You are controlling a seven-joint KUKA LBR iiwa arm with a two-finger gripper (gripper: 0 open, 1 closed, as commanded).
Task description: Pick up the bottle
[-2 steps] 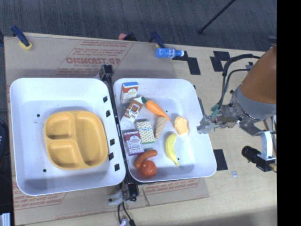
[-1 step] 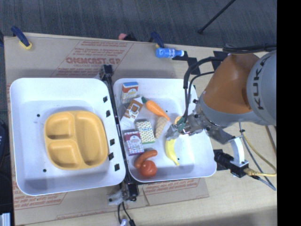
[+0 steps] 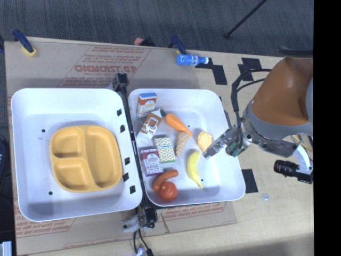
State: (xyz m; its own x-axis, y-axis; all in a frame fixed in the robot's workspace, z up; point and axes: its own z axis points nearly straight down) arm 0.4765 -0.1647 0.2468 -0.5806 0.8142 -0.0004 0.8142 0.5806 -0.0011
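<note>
The cardboard sheet (image 3: 106, 63) under both bins carries red print; "CHEMCAST GP" is legible at 12 o'clock above the left bin, and the smaller lines beneath it are too fine to read.

The left bin (image 3: 26, 105) holds one yellow divided tray (image 3: 85, 158), three compartments, flat on the floor.

The right bin (image 3: 213, 103) holds mixed toy food. At its 11 o'clock sit two small cartons (image 3: 147, 103); their labels are blurred. At centre lie a carrot (image 3: 177, 123), a checked packet (image 3: 164, 148) and a dark red packet (image 3: 150, 160), print unreadable. At 6 o'clock rest a sausage (image 3: 165, 175) touching a tomato (image 3: 166, 191). A banana (image 3: 193, 168) lies at 4 o'clock, with an orange ridged piece (image 3: 204, 140) just above it.

The arm (image 3: 282, 97) enters at 3 o'clock; its orange band is cut off by the frame edge. The gripper (image 3: 209, 151) hangs over the right bin's 3 o'clock rim, just beside the orange piece. The finger spacing cannot be determined, and nothing is seen in its grasp.

The bottle (image 3: 189, 60), blue with a clear neck, lies on its side on the cardboard at 12 o'clock, outside the right bin, well apart from the gripper. Its label is unreadable.
</note>
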